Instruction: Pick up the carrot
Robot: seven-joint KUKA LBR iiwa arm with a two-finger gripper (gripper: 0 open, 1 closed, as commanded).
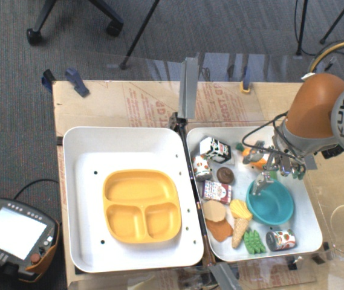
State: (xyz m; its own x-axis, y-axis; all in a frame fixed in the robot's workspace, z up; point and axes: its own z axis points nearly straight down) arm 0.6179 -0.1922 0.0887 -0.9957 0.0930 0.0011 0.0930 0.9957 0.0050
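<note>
A small can [281, 239] with a red label lies at the near edge of the right bin [314, 222], a green toy [254, 241] just left of it; the carrot [253, 157] lies far from these, an orange piece toward the bin's far right, partly hidden beneath the arm's wrist; the gripper [266, 177] hangs just near of the carrot, over the far rim of a teal bowl [271, 202], and whether its fingers are spread or pressed together cannot be told from this slant; left of the carrot sit a black-and-white carton [214, 149] and a brown round piece [225, 174]; the left bin [81, 162] holds a yellow divided tray [141, 206].
</note>
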